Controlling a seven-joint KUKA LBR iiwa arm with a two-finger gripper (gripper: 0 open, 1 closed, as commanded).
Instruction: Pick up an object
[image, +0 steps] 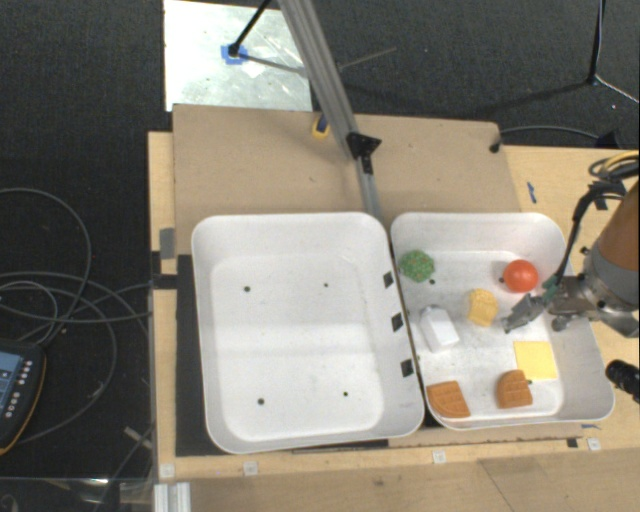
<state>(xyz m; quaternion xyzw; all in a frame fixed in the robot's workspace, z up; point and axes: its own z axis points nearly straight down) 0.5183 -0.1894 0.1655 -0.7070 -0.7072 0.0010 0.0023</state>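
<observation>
The right bin (470, 235) holds several small items: a green ball (417, 265), a red ball (519, 275), a yellow block (482, 307), a white block (437, 327), a flat yellow square (535, 359) and two brown pieces (449, 399) (514, 389). My gripper (527, 312) hangs over the right side of this bin, between the red ball and the yellow square, just right of the yellow block. Nothing shows between its fingers.
The left bin (300, 330) sits beside the right one, joined by black clips (396, 322). A grey pole (330, 85) slants in from the top toward the bins' seam. Cables lie on the floor at left.
</observation>
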